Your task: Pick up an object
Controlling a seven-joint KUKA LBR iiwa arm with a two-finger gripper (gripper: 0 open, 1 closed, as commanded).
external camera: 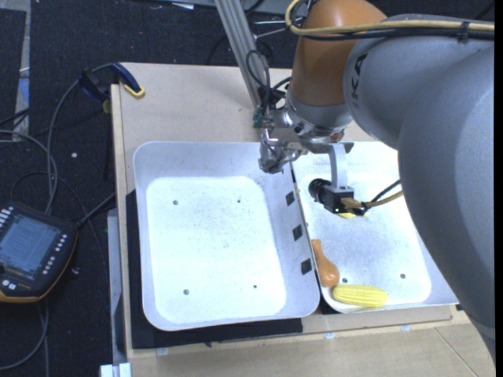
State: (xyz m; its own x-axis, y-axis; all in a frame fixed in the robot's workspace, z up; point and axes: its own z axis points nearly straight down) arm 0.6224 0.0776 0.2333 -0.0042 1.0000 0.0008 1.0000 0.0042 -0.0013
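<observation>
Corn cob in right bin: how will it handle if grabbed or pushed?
The corn cob looks cylindrical, so a side push probably rolls it. It looks like moulded plastic: likely stiff and light.

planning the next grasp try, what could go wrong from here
1. The gripper hangs over the rims where the left bin and right bin meet. Coming straight down, it may strike a rim and grasp nothing.
2. The corn cob and the orange piece lie close together by the right bin's near wall, so a grasp there may catch the wall or push one into the other.
</observation>
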